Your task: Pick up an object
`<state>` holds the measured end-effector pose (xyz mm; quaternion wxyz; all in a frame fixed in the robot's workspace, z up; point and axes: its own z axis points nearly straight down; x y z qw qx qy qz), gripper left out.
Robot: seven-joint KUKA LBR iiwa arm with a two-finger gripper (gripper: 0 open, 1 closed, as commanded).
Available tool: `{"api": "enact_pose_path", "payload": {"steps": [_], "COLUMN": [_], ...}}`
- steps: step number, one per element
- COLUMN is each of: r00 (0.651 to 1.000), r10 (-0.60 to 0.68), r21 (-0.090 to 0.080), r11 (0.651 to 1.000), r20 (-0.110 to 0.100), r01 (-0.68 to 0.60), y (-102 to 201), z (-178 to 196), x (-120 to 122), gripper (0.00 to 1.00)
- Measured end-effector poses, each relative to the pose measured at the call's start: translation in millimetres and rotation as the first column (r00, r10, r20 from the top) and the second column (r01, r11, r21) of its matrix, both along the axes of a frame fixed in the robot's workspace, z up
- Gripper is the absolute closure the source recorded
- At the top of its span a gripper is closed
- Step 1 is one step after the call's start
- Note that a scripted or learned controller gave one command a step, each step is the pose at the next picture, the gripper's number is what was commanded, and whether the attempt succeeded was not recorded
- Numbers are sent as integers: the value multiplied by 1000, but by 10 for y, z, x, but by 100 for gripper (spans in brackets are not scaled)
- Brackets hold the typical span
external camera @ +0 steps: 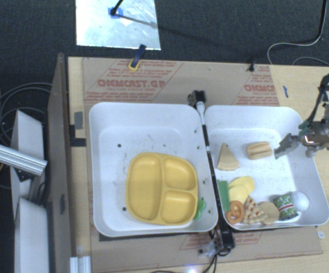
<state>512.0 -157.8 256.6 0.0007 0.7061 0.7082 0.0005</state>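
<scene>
My gripper [283, 147] reaches in from the right over the right bin [249, 115], its tip just right of a tan bread roll [258, 150]. A pale cheese wedge [228, 157] lies left of the roll. Along the bin's front lie yellow chips [241, 187], a green strip [223, 194], a pretzel [235, 211], a pizza slice [255, 212], a round cookie [269, 211], a green can [286, 206] and a white ball [300, 200]. Nothing shows in the gripper's hold.
The left bin [147, 121] bears a yellow divided plate [162, 188] with a small green piece [200, 209] at its right edge. A dark divider [208, 152] runs between the bins. The bench's cardboard [153, 81] lies behind the bins.
</scene>
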Motion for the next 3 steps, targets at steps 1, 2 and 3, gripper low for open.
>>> {"api": "enact_pose_path", "payload": {"steps": [1, 2, 3], "r00": [1000, 1000, 1000], "r10": [6, -3, -2], "r21": [-1, -1, 1], "r11": [1000, 1000, 1000], "r20": [5, -4, -4], "r01": [-6, 3, 2], "y": [115, -136, -135], "z": [-370, -947, -1460], "x": [1085, 1141, 1031], "gripper": [0, 0, 0]}}
